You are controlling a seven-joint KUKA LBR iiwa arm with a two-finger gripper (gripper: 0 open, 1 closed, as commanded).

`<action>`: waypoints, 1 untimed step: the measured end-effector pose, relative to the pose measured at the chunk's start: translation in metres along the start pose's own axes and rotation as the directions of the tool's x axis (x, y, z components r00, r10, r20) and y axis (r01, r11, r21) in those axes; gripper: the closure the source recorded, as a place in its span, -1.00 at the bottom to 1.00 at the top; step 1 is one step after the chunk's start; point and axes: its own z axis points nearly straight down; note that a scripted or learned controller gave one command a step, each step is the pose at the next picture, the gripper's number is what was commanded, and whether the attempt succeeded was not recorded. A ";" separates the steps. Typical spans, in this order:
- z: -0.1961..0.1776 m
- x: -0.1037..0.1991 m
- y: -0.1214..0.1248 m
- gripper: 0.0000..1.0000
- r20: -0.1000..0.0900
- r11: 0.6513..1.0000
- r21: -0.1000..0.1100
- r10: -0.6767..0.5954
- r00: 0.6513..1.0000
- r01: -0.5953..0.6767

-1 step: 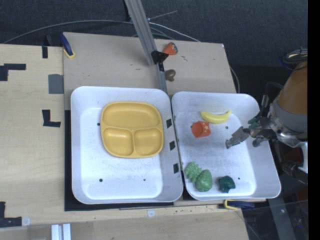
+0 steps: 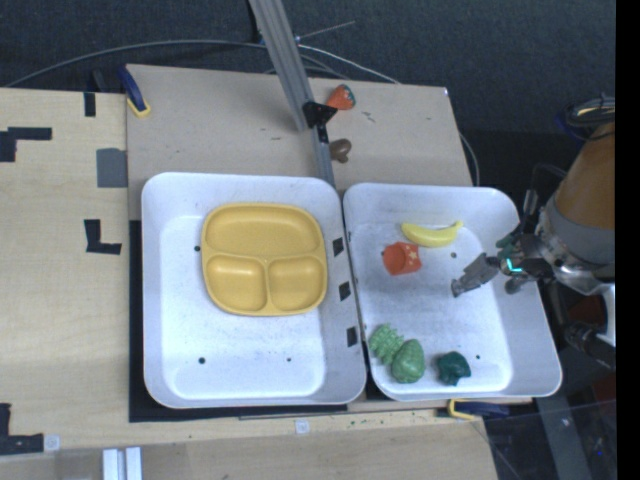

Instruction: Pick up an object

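Observation:
The right bin (image 2: 520,363) holds a yellow banana (image 2: 432,233) at its back and a red object (image 2: 402,258) just in front of the banana. Two green pieces (image 2: 398,353) lie near the front, and a dark teal object (image 2: 453,367) sits to their right. My gripper (image 2: 489,279) hangs over the right side of this bin, to the right of the red object and the banana. It is open, with nothing between its fingers (image 2: 469,278).
The left bin (image 2: 170,368) carries a yellow divided plate (image 2: 264,257). A grey pole (image 2: 285,48) slants down to the bench behind the bins, next to an orange clip (image 2: 341,96). The arm's grey and orange wrist (image 2: 590,203) stands past the right bin's edge.

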 end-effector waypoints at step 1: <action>0.045 0.002 -0.007 -1.00 0.000 1.000 0.005 0.001 1.000 -0.001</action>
